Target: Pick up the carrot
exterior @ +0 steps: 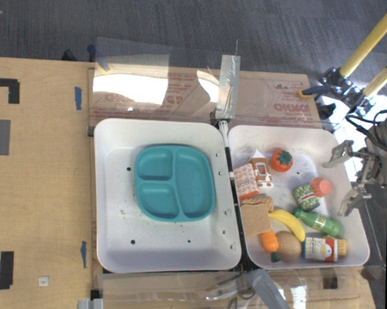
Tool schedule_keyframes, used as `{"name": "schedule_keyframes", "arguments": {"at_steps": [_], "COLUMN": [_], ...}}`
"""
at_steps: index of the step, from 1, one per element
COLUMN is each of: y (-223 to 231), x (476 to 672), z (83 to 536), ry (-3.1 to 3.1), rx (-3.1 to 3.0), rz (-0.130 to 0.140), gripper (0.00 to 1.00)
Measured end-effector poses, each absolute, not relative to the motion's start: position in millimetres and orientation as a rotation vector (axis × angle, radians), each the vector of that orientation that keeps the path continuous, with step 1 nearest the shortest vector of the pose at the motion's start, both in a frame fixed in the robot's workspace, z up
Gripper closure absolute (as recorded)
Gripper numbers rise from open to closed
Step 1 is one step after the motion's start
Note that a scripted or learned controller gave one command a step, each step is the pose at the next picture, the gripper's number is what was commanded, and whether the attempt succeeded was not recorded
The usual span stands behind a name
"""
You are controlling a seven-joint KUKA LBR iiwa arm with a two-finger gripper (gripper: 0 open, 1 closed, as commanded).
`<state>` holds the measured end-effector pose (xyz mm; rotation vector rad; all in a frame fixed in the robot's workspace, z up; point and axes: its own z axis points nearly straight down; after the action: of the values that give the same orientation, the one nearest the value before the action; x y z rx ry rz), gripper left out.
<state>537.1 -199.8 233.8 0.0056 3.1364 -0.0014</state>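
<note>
Camera view: gripper point(352, 181) at right bin's point(361, 251) right rim, fingers spread, holding nothing. Carrot point(269, 242) near the bin's front edge, touching potato point(289, 246), below bread slice point(255, 217).

Two white bins are sitting on a tan bench point(33, 196); the left bin point(108, 230) is showing small dark specks and is carrying a teal divided plate point(175, 182). In the right bin point(358, 242) an orange carrot point(269, 241) is lying beside a brown slice of bread point(255, 217), a yellow banana point(289, 222) and a tan potato point(289, 247). A red tomato point(281, 159) is wearing a green top. A green bottle point(318, 221) is lying near a yellow-capped bottle with a red label point(323, 248). An orange-and-white carton point(251, 177) is showing print. The claw point(353, 178) is looking metallic grey.
</note>
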Motion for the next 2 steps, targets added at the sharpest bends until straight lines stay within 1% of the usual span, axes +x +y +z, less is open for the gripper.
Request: {"name": "schedule_keyframes", "arguments": {"at_steps": [1, 2], "y": [-142, -100], "x": [480.8, 480.5], "z": [203, 95], "ry": [3.137, 3.132], "rx": [0.144, 0.204], "rz": [0.002, 0.002], "gripper": [0.00, 0.00]}}
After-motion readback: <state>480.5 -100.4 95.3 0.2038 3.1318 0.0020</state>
